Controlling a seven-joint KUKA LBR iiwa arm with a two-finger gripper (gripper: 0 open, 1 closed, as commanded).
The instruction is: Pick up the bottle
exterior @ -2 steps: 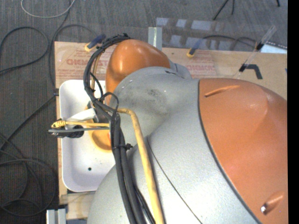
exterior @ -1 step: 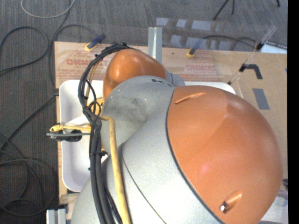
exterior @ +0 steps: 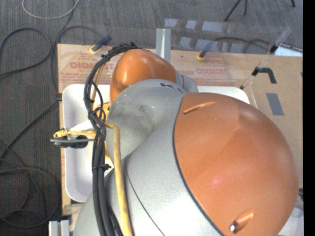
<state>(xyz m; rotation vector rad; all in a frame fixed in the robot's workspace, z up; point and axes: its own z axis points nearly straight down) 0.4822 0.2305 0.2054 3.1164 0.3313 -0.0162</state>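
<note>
A robotics lab, with a test bench standing on grey carpet

A big grey and orange arm [exterior: 197, 151] is leaning over a white bin [exterior: 74, 132] on a brown board [exterior: 275, 87], clamps [exterior: 100, 44] are holding the board's far edge, and loose black cables [exterior: 19, 58] are lying across the carpet floor [exterior: 138, 6] around it
</note>
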